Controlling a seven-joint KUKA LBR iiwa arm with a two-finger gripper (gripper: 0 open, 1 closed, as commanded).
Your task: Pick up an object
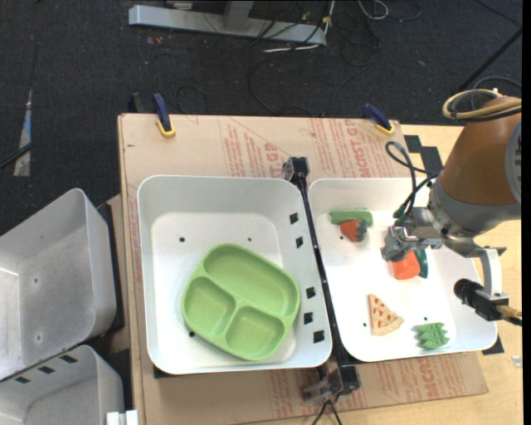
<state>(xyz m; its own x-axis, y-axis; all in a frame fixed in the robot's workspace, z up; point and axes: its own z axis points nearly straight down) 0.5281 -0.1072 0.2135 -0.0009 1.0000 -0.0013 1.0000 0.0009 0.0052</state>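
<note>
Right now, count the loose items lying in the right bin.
4. A red and green piece sits at the far left, an orange piece lies under the gripper, a pizza slice is near the front, a green piece at front right. The arm may hide more.

Robotics lab setup. Cardboard sheet (249, 141) clamped to a bench with blue-and-yellow clamps (163, 114), two white bins (158, 199) side by side on it, spare white bins (50, 274) stacked off to the side. Dark carpet floor (75, 50) with loose cables (290, 91) and a metal rail (224, 21). Toy food props and a green divided tray (241, 301), not real kitchenware.
</note>
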